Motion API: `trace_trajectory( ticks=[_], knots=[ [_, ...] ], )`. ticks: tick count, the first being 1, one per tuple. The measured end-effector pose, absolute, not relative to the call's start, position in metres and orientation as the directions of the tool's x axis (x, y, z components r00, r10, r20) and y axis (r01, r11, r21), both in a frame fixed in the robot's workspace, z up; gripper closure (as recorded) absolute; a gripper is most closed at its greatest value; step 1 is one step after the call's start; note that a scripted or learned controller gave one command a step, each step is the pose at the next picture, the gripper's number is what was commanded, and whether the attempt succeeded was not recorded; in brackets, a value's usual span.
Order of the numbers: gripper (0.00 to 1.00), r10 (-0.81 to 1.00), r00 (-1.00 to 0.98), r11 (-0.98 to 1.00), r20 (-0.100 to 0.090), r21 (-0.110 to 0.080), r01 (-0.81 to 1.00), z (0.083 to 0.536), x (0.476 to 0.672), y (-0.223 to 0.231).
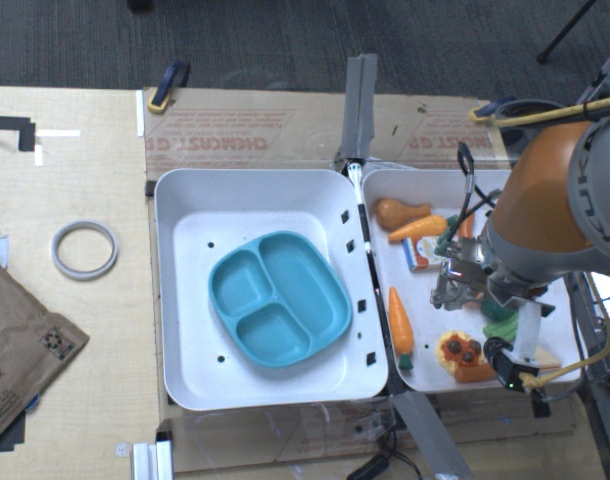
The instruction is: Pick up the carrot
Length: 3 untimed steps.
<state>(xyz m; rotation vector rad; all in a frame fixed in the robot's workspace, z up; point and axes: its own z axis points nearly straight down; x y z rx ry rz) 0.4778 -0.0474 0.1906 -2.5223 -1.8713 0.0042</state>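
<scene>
Hanging over the middle of the right bin (422, 373), the gripper (451, 293) points down from the grey arm (545, 208) with its orange band — whether it is open or closed cannot be told from this slant, and nothing can be seen caught in it. At about nine o'clock from the gripper, near it but apart, lies the carrot (400, 324), orange with a green tip toward six o'clock, stretched along the bin's left wall. At roughly eleven o'clock sits a second orange carrot-like piece (417, 229), tilted, and just beyond it a brown drumstick-shaped toy (400, 210). Between those and the gripper lies a small blue-and-white item (415, 255), too small to name. At six o'clock from the gripper rests a pizza-slice toy (460, 353) with red dots, and a green piece (502, 323) shows at four o'clock, partly hidden by the arm. Well off at nine o'clock, the left bin (185, 298) holds a blue divided plate (278, 298) — three compartments. Farther out on the bench (65, 148) lies a tape ring (85, 249).
</scene>
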Motion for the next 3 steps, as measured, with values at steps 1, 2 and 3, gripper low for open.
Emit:
trace_trajectory(
  ticks=[1, 2, 3],
  knots=[
    [0.0, 0.957, 0.29, -0.29, -0.002, -0.002, 0.957, 0.191, 0.478, -0.048],
    [0.0, 0.998, 0.066, -0.066, -0.003, -0.003, 0.998, 0.255, 0.534, -0.024],
    [0.0, 1.0, -0.005, 0.005, -0.002, -0.001, 1.0, 0.316, 0.489, -0.113]
  ],
)
